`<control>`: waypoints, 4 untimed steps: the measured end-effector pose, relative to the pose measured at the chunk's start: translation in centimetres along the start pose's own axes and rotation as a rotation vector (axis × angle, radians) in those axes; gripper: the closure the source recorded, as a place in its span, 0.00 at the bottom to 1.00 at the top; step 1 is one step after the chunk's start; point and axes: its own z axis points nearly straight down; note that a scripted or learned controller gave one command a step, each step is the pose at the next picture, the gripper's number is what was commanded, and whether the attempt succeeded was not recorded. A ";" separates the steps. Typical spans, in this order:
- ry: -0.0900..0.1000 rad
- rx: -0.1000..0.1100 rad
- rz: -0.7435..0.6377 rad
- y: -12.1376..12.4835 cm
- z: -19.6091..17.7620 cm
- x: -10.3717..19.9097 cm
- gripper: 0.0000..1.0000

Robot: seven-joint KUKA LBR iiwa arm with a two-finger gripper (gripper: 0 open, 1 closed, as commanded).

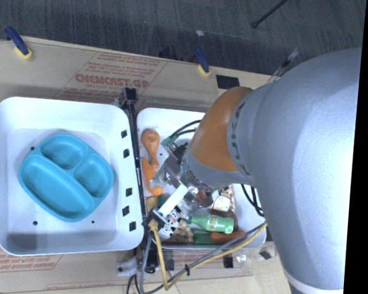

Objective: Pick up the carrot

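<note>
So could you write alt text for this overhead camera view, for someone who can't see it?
A grey arm reaches from the right down into the right bin, cluttered with toy food including an orange carrot and a green bottle. The left bin holds a blue tray.

Blue tray point(67, 176), white bins point(5, 161), orange carrot point(149, 170), green bottle point(213, 224)

The grey arm point(297, 158) with its orange band point(213, 136) reaches down from the right into the right bin point(167, 120), covering much of it, and the gripper point(170, 205) sits low among the clutter there. Beside it along the bin's left wall lie the carrot point(149, 170) and a tan drumstick-shaped piece point(150, 139), with a green bottle point(213, 224) near the front. The left bin point(13, 225) holds a blue divided plate point(66, 175)
</note>
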 end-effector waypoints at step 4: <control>0.000 0.000 0.000 0.0 0.0 0.0 0.00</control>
